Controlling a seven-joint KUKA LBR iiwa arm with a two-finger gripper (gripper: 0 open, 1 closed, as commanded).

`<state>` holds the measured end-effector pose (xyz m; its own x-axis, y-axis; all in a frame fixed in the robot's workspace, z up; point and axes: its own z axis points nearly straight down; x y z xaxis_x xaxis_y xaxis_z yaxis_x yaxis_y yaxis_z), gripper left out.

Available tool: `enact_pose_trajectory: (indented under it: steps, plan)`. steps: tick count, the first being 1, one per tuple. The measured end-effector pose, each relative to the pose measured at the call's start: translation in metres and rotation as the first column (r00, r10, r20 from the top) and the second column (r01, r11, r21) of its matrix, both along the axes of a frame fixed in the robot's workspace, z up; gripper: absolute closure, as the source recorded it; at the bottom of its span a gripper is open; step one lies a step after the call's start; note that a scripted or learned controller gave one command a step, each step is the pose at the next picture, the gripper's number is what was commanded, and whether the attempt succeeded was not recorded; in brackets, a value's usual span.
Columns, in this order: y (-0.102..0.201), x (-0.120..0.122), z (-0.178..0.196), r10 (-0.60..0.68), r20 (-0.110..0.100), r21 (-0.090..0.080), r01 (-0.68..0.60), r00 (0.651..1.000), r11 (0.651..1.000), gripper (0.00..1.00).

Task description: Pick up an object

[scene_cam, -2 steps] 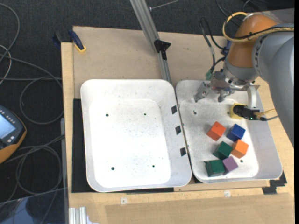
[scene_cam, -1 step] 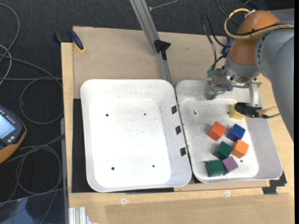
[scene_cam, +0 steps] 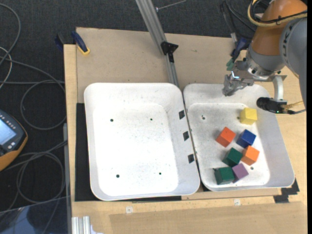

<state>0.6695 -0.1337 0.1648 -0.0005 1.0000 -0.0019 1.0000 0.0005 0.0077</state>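
The gripper (scene_cam: 233,87) hangs over the right bin's (scene_cam: 209,94) far edge, and I cannot tell how its fingers stand. The blocks sit toward that bin's near right corner: yellow (scene_cam: 248,115), orange (scene_cam: 225,136), blue (scene_cam: 246,138), green (scene_cam: 233,156).

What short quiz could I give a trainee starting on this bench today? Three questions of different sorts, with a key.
1. True or false: all the blocks lie in the right bin.
2. Which block lies nearest the tool?
A. purple block
B. yellow block
C. blue block
3. Fill in: two blocks are orange, and two are ____.

Key
1. True. All seven sit in the right bin; the left bin holds none.
2. B. The tool is above the right bin's far edge, with the yellow block closest.
3. Green.
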Motion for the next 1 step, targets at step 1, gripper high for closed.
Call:
enact_pose_trajectory:
  steps: [1]
  plan:
    - [0.0017, 0.0088, 0.0635, 0.002, 0.002, 0.0, -0.002, 1.0, 1.0, 1.0]
